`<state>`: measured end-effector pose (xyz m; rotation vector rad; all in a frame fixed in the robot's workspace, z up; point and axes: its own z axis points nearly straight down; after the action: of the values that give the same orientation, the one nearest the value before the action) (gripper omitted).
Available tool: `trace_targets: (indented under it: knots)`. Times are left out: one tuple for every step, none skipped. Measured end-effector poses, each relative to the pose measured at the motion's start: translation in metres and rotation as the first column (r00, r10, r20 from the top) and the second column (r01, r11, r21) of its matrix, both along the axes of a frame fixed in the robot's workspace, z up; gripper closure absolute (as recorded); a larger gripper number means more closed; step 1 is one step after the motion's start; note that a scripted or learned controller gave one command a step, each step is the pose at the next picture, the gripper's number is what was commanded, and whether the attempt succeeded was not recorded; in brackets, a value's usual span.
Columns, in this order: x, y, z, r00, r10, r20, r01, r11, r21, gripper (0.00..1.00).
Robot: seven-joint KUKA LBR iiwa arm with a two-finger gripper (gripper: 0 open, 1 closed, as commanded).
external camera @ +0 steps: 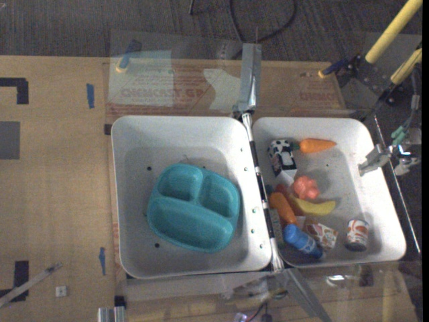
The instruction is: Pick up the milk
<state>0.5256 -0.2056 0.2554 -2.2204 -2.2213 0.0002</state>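
Note:
The milk [283,156] is a small carton with black and white cow patches. It lies in the far left corner of the right bin [385,203], close to the divider between the bins. An orange carrot [316,145] lies just to its right. My gripper [383,158] is at the right rim of the right bin, well to the right of the milk and apart from it, with nothing visibly held.
The right bin also holds a pink toy [307,186], a banana [316,207], an orange bottle [283,207], a blue bottle [301,240], a small red-and-white carton [323,234] and a can [357,234]. A teal divided plate [194,207] lies in the left bin [134,146].

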Motion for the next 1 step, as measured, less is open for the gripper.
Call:
trace_targets:
  knots:
    - [0.0189,-0.0094,0.0015,0.965,0.264,0.005,-0.264,0.965,-0.004,0.0]
